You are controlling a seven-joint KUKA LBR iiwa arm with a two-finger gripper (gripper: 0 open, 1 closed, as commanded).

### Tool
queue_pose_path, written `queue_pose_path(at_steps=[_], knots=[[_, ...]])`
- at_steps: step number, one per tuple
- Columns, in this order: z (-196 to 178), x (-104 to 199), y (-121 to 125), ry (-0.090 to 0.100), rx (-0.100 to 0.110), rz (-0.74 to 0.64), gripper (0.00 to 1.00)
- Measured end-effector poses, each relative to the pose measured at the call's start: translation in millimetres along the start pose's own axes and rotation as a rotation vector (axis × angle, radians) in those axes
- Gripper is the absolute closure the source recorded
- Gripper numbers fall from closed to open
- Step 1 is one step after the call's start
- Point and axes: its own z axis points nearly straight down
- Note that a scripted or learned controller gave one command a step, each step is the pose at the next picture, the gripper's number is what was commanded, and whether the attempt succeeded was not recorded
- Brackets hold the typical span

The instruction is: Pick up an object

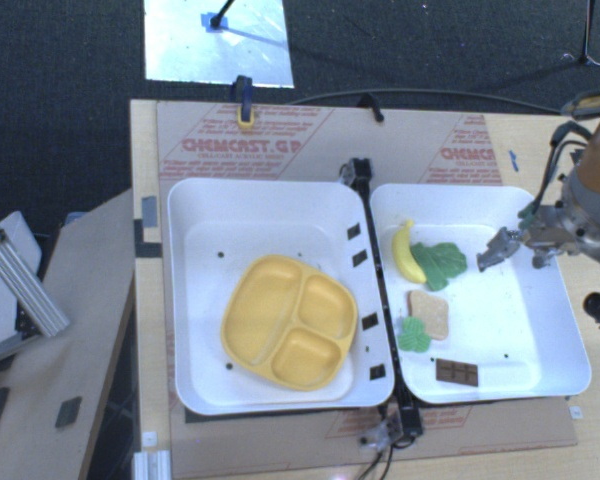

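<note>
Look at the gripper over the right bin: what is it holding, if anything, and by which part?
Nothing. The gripper hangs above bare floor of the right bin, apart from the lettuce and banana.

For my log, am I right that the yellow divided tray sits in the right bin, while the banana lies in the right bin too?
Not quite: the camera view shows the yellow divided tray in the left bin. The banana does lie in the right bin.

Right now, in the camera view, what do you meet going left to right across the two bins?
Yellow divided tray → banana → brown chocolate bar → gripper. The green leaf pieces and the toast overlap the banana's span, so I leave them out.
</note>
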Motion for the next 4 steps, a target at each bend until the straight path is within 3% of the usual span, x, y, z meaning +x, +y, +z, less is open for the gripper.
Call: queue_pose_path(at_steps=[1, 4], knots=[[-6.6, 0.4, 2.5, -0.002, -0.012, -0.003, 0.0], [142.1, 1.5, -6.5, -0.001, -0.014, 0.0, 0.0]])
